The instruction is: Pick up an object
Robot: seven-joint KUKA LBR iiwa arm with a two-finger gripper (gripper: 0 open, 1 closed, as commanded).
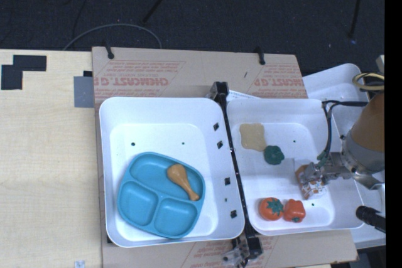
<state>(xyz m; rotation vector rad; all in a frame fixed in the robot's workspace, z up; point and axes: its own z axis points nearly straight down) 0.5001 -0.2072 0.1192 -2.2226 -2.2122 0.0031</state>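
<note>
The gripper (312,182), finger state impossible to tell, is hovering in the right bin (314,111); the orange toy (294,211) is lying just nearer and leftward.

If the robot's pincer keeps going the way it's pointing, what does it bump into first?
Probably the floor of the right bin. The pincer seems to point mostly downward, with white bin bottom beneath it. If it slid leftward instead, the teal toy lies nearest that way. Depth is hard to judge from above.
</note>
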